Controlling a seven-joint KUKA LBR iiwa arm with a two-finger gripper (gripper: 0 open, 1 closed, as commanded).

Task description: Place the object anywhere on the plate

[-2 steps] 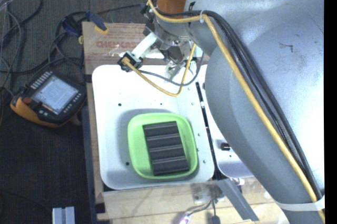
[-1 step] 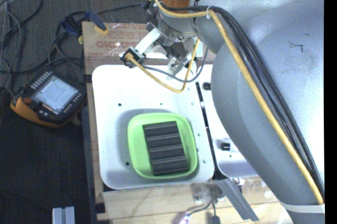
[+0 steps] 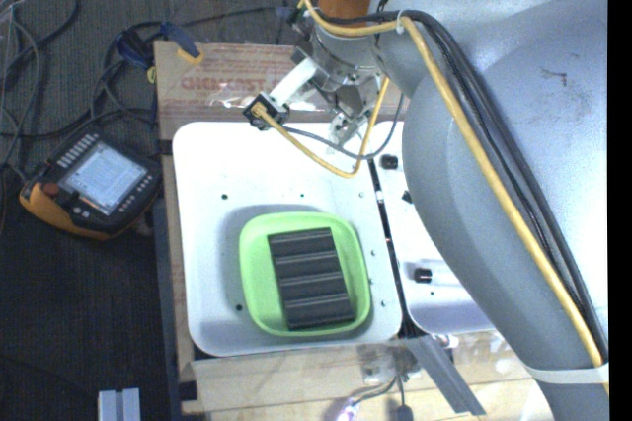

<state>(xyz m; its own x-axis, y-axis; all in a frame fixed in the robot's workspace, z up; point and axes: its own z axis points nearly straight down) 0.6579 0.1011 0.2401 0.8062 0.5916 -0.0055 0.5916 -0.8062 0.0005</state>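
A light green square plate (image 3: 253,256) sits in the near part of the left white bin (image 3: 212,187). A dark grey ribbed block (image 3: 311,279) lies flat on the plate, covering most of its middle. My gripper (image 3: 348,118) hangs over the far right corner of that bin, well behind the plate and apart from the block. Nothing shows in the gripper. The big grey arm covers the upper right of the view.
A yellow cable (image 3: 318,158) loops down from the wrist over the bin's far edge. The right bin (image 3: 439,300) is mostly hidden under the arm. A wooden board (image 3: 232,78) lies behind the bins. A teach pendant (image 3: 94,182) rests on the floor at left.
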